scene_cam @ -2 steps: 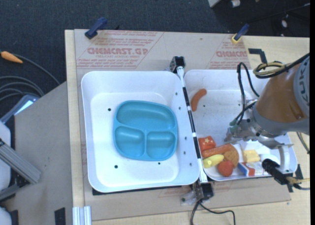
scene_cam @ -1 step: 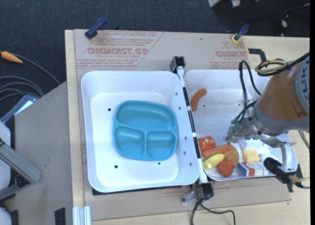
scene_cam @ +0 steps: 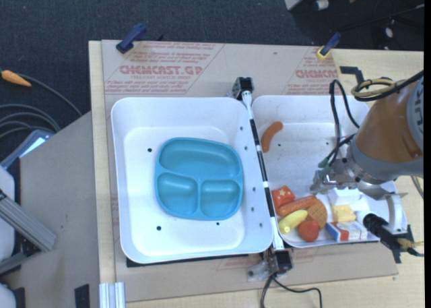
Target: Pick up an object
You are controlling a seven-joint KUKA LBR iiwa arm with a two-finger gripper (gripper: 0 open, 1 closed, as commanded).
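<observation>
So far nothing's been picked up, as far as I can see. The arm (scene_cam: 390, 131) is reaching over the right bin (scene_cam: 303, 108) with the gripper (scene_cam: 330, 180) low down inside it, just above the pile of toy food in the near corner. Whether the gripper is apart or together I honestly can't tell from this angle, the wrist covers most of it.

The stuff to grab is all sitting in that right bin: a red piece (scene_cam: 283, 194), a sausage (scene_cam: 301, 204), a yellow banana-ish thing (scene_cam: 293, 220), a brown round one (scene_cam: 316, 210), a red ball (scene_cam: 309, 230), a pale yellow block (scene_cam: 344, 213) and a little carton (scene_cam: 339, 232), all bunched together and touching. There's also an orange curved piece (scene_cam: 271, 135) off on its own near the far side, well apart from the pile.

The left bin (scene_cam: 128, 165) just has a blue divided plate (scene_cam: 199, 177) in it.

My read: we're at the approach/descend stage. Nothing visible in the gripper, so the actual grasp and lift are both left to do. With the pile that tightly packed, I'd guess a clean grab on one item could be tricky.
</observation>
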